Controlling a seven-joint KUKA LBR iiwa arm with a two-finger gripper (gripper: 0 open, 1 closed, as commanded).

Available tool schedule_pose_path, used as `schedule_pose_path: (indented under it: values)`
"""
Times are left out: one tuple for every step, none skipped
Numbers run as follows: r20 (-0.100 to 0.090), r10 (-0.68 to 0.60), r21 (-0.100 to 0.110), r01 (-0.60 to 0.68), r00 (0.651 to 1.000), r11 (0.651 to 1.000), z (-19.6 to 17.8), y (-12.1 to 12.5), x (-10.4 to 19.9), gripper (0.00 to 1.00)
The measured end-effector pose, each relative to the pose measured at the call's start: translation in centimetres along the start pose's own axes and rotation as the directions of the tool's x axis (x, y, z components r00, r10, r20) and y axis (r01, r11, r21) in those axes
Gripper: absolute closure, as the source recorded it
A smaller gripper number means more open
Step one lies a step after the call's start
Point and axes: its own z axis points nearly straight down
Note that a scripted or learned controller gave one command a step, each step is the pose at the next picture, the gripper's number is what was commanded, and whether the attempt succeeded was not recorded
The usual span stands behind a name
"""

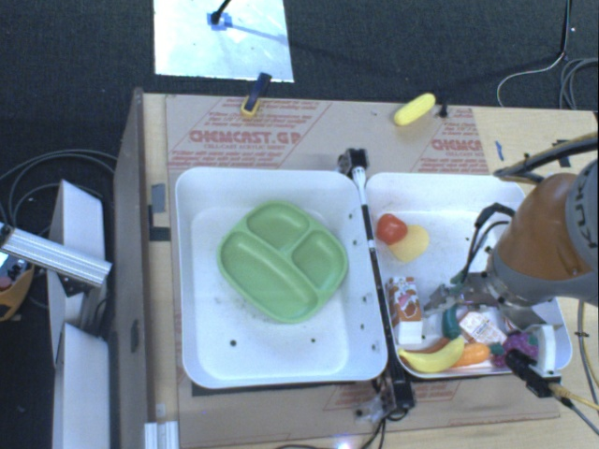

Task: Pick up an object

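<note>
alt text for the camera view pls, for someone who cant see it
A grey and orange robot arm reaches from the right into the right bin, its gripper low among small toy foods including a banana. A red tomato lies apart nearer the bin's far end. The left bin holds a green divided plate.

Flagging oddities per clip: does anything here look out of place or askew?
Yes: a yellow banana-like toy lies on the bench behind the right bin, outside both bins. The other small items are inside that bin.
</note>
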Motion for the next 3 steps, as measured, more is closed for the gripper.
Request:
schedule_pose_path:
  values:
    - [0.003, -0.004, -0.010, 0.004, 1.000, 1.000, -15.1, 0.2, -2.6, 0.00]
    - [-0.006, -0.003, 0.011, 0.003, 1.000, 1.000, -8.1, -0.2, -0.7, 0.00]
    - [-0.005, -0.002, 0.011, 0.002, 1.000, 1.000, -1.9, -0.3, -0.1, 0.00]
